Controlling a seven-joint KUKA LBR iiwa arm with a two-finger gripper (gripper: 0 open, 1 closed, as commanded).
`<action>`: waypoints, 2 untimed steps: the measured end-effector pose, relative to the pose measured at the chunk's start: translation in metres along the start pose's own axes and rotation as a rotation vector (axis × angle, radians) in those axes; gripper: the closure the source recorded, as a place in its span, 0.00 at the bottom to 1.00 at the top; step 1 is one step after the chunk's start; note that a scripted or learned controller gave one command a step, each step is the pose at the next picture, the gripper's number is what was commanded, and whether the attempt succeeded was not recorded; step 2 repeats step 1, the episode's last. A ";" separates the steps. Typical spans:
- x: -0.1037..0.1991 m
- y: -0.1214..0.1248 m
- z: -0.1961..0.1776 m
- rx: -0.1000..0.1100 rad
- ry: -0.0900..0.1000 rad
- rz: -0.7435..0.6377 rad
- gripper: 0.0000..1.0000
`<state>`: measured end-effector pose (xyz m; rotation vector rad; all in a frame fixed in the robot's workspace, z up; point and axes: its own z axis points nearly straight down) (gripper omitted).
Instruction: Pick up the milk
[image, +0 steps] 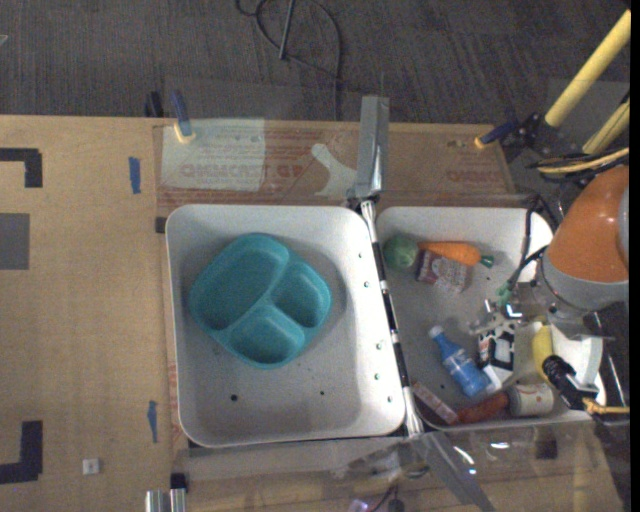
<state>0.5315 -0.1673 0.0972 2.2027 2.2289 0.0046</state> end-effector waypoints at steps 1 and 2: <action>0.034 0.025 -0.090 0.010 0.004 -0.020 1.00; 0.034 0.025 -0.090 0.010 0.004 -0.020 1.00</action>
